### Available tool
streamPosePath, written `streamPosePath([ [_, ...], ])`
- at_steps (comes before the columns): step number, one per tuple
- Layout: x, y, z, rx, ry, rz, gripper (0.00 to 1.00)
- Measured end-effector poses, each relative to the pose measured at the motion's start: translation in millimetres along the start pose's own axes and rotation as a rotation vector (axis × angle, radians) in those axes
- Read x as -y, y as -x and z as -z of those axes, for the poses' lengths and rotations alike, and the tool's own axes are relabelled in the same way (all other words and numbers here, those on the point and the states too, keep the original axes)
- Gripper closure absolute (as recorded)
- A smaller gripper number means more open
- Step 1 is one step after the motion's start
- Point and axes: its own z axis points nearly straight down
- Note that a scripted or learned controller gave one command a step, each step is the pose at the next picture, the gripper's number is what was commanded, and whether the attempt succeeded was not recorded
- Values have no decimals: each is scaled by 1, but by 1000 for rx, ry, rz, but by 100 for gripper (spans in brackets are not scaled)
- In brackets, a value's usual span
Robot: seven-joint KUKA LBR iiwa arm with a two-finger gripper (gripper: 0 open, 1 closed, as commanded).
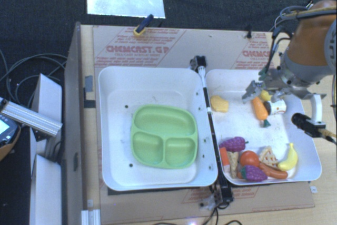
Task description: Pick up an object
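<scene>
The arm (pixel 310 45) is reaching in from the right over the right bin (pixel 308 174); its gripper (pixel 261 93) is hanging low over that bin's upper part, with one grey finger (pixel 251 90) jutting left and an orange toy carrot (pixel 259 108) lying just beneath it; whether the jaws are spread or closed is not showing clearly, and nothing is visibly sitting between them. A pale yellow piece (pixel 219 104) is resting to the left of the gripper, near the divider between the bins; along the bin's near side a purple grape bunch (pixel 233 143), a red tomato (pixel 249 158), a second grape bunch (pixel 254 174), a cracker-like piece (pixel 268 156) and a banana (pixel 288 158) are lying crowded together. The left bin (pixel 113 113) is holding a green divided plate (pixel 164 136).
</scene>
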Motion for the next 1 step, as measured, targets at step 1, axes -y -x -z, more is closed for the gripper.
streamPosePath([
  [1, 8, 80, -119, 2, 0, -3, 0],
])
